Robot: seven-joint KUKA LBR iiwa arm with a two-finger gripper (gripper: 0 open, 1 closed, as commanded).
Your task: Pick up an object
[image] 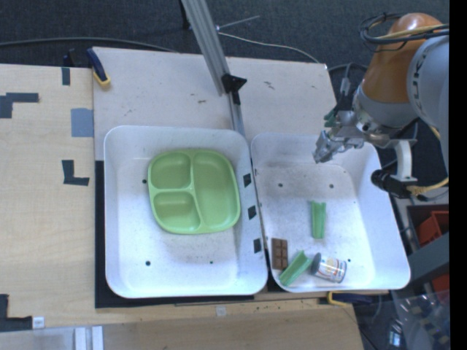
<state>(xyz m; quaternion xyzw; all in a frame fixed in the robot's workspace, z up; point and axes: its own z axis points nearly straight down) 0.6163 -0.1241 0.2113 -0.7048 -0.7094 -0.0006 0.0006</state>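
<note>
Hand: the hand [325,152] hovers over the far end of the right bin [379,217], carrying nothing; whether it's released or clenched, I cannot tell from up here.
Nearest target: green stick [318,219], mid-bin, lying toward the near edge from the hand, long axis running far-to-near.
Other candidates: green wedge [293,268], brown block [279,253] and small jar [330,268], bunched by the near wall.
Left bin: green divided plate [194,191], well apart.
Call: the stick looks the shortest reach.
</note>
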